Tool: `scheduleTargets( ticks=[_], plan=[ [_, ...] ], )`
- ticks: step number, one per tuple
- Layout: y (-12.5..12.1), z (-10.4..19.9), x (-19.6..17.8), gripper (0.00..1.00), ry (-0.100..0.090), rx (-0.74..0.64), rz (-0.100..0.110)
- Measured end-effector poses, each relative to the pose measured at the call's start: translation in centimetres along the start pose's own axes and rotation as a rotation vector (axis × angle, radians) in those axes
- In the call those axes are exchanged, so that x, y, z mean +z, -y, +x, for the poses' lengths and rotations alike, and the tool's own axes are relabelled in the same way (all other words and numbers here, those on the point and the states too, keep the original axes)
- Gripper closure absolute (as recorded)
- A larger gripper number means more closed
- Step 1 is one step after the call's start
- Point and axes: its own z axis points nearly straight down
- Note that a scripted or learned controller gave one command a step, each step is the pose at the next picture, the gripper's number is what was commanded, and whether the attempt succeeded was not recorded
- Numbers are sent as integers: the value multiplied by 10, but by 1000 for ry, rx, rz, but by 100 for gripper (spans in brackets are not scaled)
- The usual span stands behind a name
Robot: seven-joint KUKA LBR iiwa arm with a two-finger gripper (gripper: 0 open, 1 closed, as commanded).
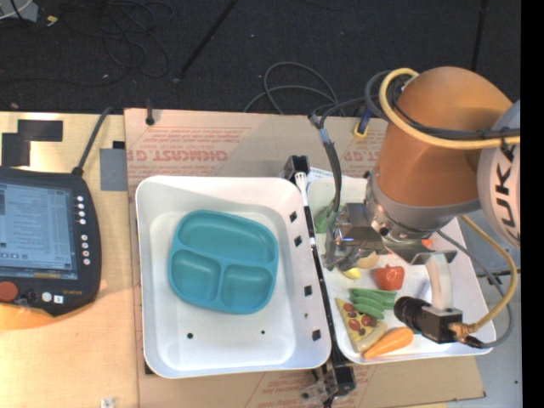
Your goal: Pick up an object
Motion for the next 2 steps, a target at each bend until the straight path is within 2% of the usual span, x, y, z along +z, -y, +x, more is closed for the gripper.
scheduleTargets(
  ticks=[1, 2],
  plan=[
    [0, 0, 0, 0, 0, -1, 1],
    [0, -1, -9, 100, 1, -6, 5]
  ],
)
